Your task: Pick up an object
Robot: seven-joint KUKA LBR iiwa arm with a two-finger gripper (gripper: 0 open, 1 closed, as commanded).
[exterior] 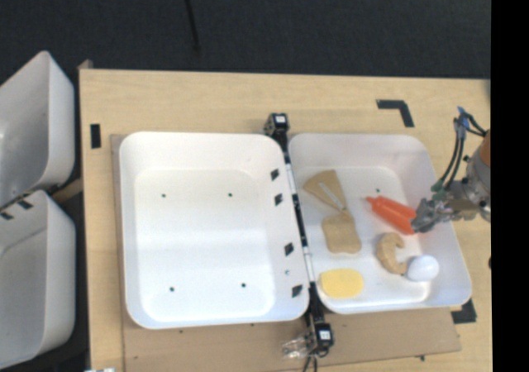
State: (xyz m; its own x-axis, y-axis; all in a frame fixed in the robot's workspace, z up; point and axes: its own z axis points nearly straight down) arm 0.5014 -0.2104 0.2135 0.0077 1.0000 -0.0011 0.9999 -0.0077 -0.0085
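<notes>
Pincer [426,221] low in right bin [413,150], tips touching orange carrot [392,212], grip state unclear

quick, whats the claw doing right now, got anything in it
Claw: low over the right bin, at the right end of the orange carrot-shaped toy; whether it grips the toy cannot be told.

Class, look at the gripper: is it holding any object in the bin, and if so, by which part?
It cannot be told. The gripper sits at the right end of the orange carrot-like object, but a hold isn't visible.
</notes>
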